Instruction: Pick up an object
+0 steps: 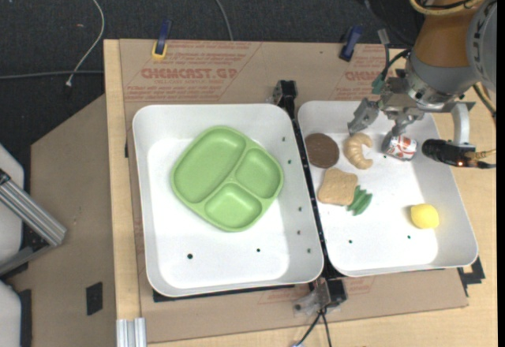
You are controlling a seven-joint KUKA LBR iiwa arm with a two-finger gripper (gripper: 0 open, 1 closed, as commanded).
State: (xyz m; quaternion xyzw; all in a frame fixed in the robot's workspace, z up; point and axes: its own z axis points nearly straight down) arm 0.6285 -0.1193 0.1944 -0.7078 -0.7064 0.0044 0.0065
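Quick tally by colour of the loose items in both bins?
Green: 2, divided plate and small leafy piece
Brown or tan: 3, round patty, croissant, bread slice
Yellow: 1, lemon
Red and white: 1, small can
Total: 7

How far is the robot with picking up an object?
Nothing is lifted yet. The gripper hangs open over the right bin, between the croissant and the small can. All the food lies in the bin; closing and lifting remain.

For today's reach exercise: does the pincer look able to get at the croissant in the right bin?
Probably yes. The pincer hangs just above the croissant, which lies uncovered, with the brown cookie apart beside it.
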